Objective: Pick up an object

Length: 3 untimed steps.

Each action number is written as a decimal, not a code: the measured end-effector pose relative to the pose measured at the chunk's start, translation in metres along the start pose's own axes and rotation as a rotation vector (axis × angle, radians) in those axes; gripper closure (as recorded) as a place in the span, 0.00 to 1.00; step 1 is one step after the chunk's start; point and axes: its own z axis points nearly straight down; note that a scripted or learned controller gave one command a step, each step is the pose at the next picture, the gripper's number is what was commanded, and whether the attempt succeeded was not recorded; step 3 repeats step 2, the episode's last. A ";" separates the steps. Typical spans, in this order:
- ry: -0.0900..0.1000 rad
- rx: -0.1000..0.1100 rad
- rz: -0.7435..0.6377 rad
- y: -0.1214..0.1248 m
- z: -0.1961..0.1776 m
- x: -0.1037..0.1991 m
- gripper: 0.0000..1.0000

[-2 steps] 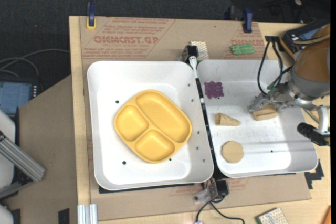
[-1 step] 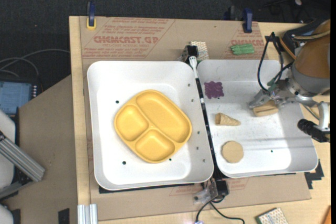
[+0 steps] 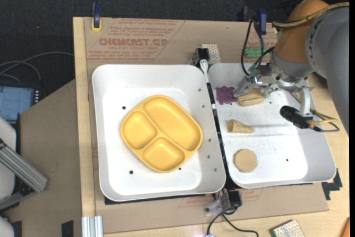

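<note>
A purple piece (image 3: 224, 94), a tan block (image 3: 250, 99), a tan wedge (image 3: 239, 127) and a round cookie (image 3: 245, 161) lay in the right bin (image 3: 310, 166).

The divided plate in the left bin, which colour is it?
Yellow. The divided plate shows plainly in the camera view.

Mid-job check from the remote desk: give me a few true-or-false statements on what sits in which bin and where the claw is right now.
1. A yellow divided plate lies in the left bin. True.
2. The plate has two compartments. False: it has three.
3. The round tan piece lies in the right bin, nearest the camera. True.
4. The purple piece lies on the yellow plate. False: it lies in the right bin, near the dividing wall.
5. The claw is over the left bin. False: it is over the far end of the right bin, by the tan block.
</note>
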 end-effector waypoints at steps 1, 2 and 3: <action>0.000 0.003 0.005 -0.071 -0.107 0.055 1.00; -0.003 0.000 0.005 -0.058 -0.134 0.087 1.00; -0.003 0.000 0.005 -0.058 -0.134 0.087 1.00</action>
